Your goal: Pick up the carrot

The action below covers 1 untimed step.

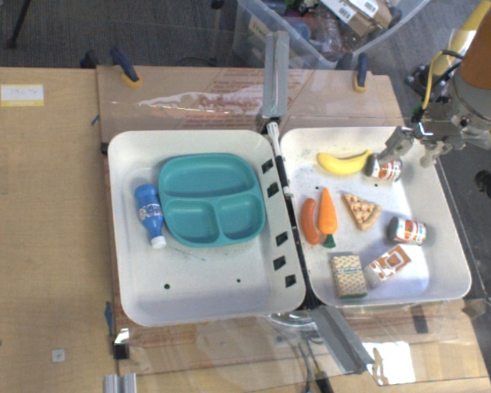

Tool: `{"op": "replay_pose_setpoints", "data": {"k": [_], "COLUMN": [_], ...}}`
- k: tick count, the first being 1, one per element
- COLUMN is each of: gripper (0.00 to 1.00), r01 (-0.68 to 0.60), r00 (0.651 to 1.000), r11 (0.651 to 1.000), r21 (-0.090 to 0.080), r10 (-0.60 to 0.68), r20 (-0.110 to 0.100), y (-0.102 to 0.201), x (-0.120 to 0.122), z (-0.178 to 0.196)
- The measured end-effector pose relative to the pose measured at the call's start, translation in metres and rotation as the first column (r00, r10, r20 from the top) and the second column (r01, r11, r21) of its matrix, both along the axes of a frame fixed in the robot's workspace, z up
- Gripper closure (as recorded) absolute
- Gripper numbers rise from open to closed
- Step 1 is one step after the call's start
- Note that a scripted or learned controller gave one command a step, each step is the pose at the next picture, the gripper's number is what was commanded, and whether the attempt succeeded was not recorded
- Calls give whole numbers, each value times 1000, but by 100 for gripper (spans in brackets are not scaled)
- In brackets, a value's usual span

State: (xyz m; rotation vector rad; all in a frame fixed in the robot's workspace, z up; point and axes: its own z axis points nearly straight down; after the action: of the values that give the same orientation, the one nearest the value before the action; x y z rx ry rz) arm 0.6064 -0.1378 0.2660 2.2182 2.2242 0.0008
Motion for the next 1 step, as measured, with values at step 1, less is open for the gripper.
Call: {"op": "replay_pose_setpoints", "data": {"k": [1], "gripper": [0], "r01": [-112], "r00": [993], "r11": [994], "r21": [-5], "r10": [112], "r20": [18], "y": [24], "x": [-6], "z": [-162]}}
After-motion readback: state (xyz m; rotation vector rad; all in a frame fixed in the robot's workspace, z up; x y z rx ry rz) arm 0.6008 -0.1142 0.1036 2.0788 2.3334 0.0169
